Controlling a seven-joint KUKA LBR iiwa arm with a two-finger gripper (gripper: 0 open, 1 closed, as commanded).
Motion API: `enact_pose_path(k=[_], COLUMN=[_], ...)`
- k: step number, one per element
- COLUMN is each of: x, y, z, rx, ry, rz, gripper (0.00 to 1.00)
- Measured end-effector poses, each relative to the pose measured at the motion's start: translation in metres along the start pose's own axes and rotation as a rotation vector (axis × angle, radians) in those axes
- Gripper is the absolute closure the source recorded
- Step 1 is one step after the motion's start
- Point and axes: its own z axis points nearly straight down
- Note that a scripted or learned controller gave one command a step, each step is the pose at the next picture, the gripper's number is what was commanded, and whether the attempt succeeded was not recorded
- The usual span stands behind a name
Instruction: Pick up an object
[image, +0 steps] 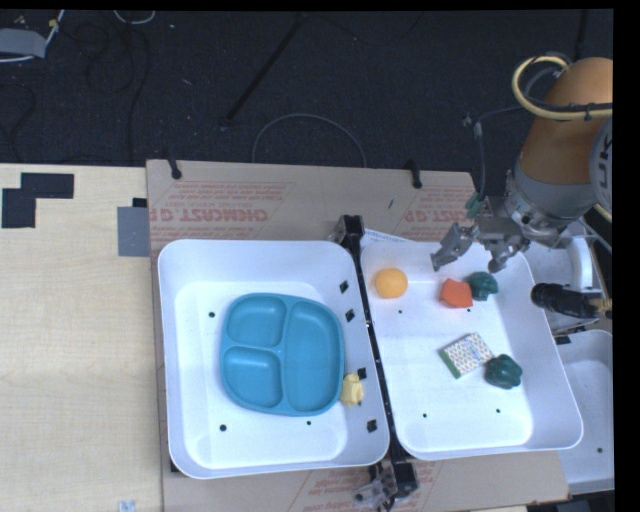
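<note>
Evidently not yet begun: gripper (479, 251) spread apart, holding nothing, poised near right bin's (560, 400) far edge above red object (456, 293).

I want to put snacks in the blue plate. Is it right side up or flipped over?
Right side up. The blue plate lies flat in the left bin, its three hollow sections facing up, with nothing in them.

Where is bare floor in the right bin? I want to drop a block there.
Free: the near half, below the card and green toy, and the left strip under the ball. Crowded: the far right corner, around the orange piece under the gripper.
</note>
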Motion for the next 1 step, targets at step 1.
enact_pose_path(k=[1], x=[-0.0001], y=[0.0020], z=[-0.0084], rx=[-0.013], ry=[-0.001], rz=[-0.001], gripper=[0.00])
